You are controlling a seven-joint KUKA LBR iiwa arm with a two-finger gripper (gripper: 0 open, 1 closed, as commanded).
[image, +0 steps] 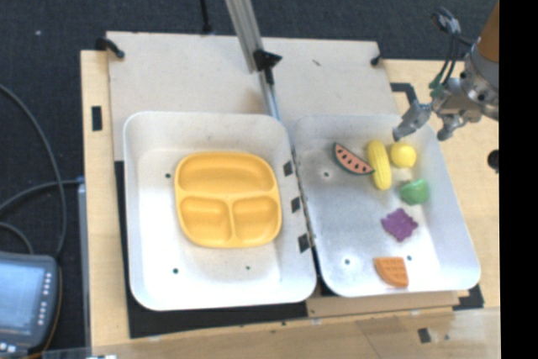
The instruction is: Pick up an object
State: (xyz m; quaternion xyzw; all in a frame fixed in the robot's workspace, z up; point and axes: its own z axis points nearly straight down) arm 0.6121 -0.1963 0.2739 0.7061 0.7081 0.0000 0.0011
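end effector (426,120) poised at upper right, fingers spread, pinching nothing.
it hangs above the right white bin (454,265), nearest the round yellow plastic lemon (404,155), likely the chosen target.

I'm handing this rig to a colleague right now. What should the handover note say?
Claw: open, holding nothing, above the top right corner of the right bin.
Right bin contents: watermelon slice, banana, lemon, green piece, purple piece, orange piece.
Left bin: a yellow divided tray.
Done: nothing picked.
Left: lower onto a toy, close, lift. The lemon looks nearest.
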